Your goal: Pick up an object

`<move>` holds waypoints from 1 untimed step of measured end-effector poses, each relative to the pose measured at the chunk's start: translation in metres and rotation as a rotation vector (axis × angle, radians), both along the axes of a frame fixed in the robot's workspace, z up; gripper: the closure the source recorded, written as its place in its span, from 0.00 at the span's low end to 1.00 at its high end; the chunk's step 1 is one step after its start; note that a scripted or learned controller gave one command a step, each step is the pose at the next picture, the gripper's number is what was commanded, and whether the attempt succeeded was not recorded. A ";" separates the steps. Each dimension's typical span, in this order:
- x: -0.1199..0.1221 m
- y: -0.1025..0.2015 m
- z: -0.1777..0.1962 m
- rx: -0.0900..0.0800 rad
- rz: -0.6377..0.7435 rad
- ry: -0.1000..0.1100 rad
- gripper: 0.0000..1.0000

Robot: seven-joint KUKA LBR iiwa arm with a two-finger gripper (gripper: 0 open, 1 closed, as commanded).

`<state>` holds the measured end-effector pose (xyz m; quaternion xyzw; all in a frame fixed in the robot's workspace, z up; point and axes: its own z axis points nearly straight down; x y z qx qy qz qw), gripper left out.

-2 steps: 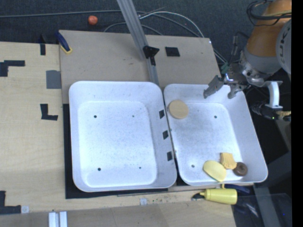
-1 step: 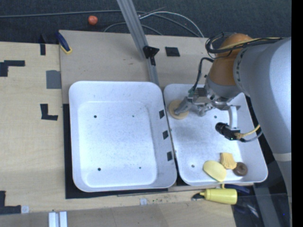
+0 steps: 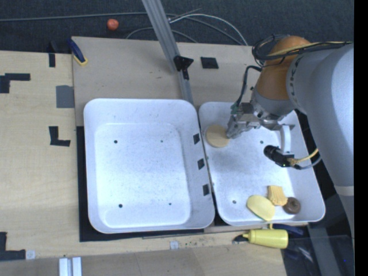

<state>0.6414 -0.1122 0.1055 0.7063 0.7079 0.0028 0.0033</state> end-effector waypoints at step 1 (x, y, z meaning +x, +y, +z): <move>0.020 0.037 0.087 0.000 0.001 0.001 1.00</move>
